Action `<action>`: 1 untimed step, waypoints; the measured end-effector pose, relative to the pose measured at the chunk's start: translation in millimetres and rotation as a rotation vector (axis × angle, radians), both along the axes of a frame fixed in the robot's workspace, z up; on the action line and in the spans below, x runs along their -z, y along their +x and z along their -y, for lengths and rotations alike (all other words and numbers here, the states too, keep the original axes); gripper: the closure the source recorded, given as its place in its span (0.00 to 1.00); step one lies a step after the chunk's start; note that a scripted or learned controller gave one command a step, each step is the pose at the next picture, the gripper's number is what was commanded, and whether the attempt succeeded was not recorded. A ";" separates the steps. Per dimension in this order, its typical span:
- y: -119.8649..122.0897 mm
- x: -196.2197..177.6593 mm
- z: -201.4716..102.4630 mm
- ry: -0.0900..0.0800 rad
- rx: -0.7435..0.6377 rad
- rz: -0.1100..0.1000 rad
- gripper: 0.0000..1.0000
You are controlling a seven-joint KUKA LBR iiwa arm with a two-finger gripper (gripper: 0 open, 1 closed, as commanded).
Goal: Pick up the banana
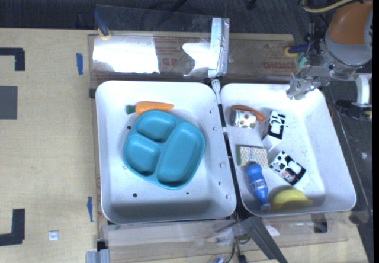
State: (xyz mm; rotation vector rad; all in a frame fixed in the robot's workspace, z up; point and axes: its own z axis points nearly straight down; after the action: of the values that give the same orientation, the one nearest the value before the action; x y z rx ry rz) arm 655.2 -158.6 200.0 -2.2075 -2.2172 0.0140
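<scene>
Glossy white plastic bins [112, 155], smooth matt blue plastic divided plate [164, 148], pale wood-grain bench top [41, 137], reflective clear sheet [154, 54] at far side, smooth yellow banana [288, 198]

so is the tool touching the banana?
Apart. The camera view shows the tool over the right bin's far rim, with the banana at the near edge, other items between them.

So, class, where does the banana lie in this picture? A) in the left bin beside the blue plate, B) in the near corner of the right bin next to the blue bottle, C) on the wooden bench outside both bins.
B: the banana rests at the near end of the right bin, just beside the blue bottle.
</scene>
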 end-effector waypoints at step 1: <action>8.3 -150.9 14.7 -0.004 0.065 0.009 1.00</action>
State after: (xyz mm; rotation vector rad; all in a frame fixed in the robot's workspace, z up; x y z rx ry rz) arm 663.5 -173.3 350.9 -2.2848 -2.1505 0.0070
